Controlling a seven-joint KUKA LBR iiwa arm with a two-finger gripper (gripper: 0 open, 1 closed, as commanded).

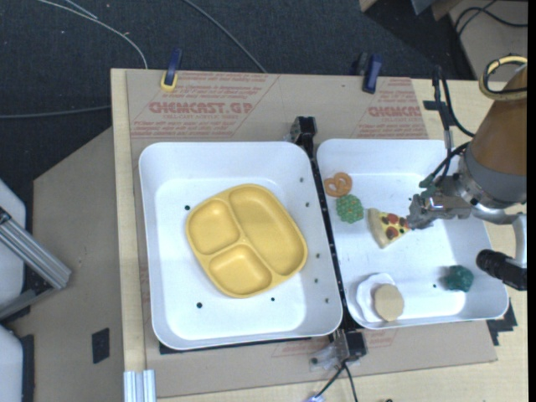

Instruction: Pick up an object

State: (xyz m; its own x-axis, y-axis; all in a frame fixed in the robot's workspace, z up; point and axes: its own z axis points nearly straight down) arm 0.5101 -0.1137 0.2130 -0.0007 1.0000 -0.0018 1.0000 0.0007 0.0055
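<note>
The arm reached in from the right over the right-hand bin (419, 153), and its pincer (416, 212) hung low at the right end of a toy pizza slice (388, 227), touching it or very nearly so. Whether the pincer stood open or closed could not be told from above, and nothing showed plainly between its tips, so the slice did not count as held. The step in hand looked like the approach, just short of a grasp. The next move would likely call for settling squarely over the slice, closing across its narrower width, then lifting straight up. The slice lay flat near the middle of that bin, its long axis running roughly left to right with a slight downward slant to the left; its pale crust edge faced lower left and its toppings end lay toward the pincer. A green broccoli toy (350, 208) sat just beside it on the left.
</note>
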